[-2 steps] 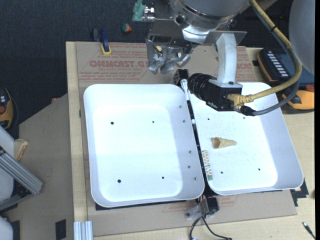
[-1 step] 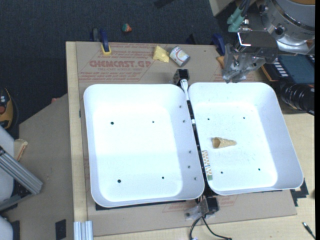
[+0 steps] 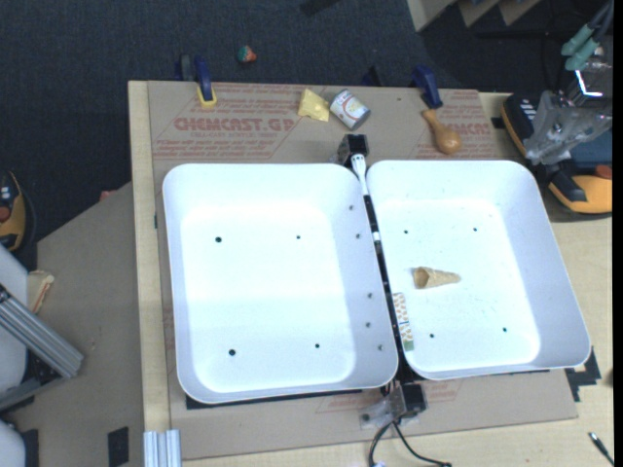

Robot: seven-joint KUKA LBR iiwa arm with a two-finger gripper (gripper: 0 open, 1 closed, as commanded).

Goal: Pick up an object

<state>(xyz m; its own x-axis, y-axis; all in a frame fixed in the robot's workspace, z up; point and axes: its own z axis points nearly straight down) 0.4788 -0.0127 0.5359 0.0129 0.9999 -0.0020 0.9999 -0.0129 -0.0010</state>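
Note:
A small tan cone-shaped piece [image 3: 433, 278] lies on its side near the middle of the right bin [image 3: 526, 202], its tip pointing right. The left bin [image 3: 195, 202] sits beside it, and the two rims meet along a black divider [image 3: 370, 232].
On the board behind the bins lie a yellow wedge [image 3: 313, 106], a small white-grey can [image 3: 349, 110] and a brown pear-shaped piece [image 3: 444, 136]. Blue clamps [image 3: 202, 79] grip the board's far edge. Metal and blue-orange gear [image 3: 565, 129] crowds the upper right corner.

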